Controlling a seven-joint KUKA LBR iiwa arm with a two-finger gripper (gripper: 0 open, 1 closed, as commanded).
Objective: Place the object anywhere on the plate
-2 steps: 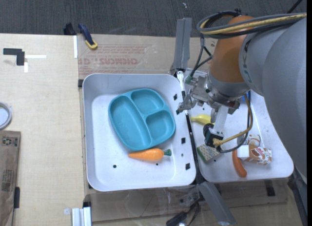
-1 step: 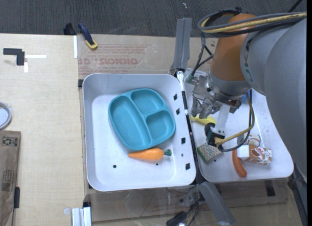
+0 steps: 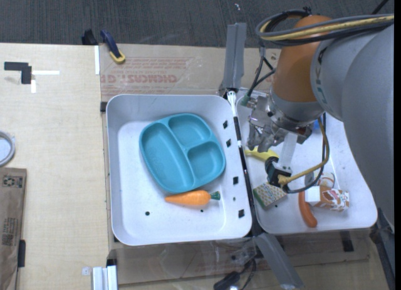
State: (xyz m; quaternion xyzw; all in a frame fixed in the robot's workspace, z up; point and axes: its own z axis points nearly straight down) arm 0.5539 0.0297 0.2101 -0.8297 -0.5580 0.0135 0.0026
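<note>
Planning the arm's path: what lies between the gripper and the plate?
In the camera view, the bins' adjoining walls lie between the gripper and the plate; past them, bare bin floor.

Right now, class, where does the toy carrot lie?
In the camera view, the carrot lies in the left bin, just below the blue plate's lower edge, off the plate.
</note>
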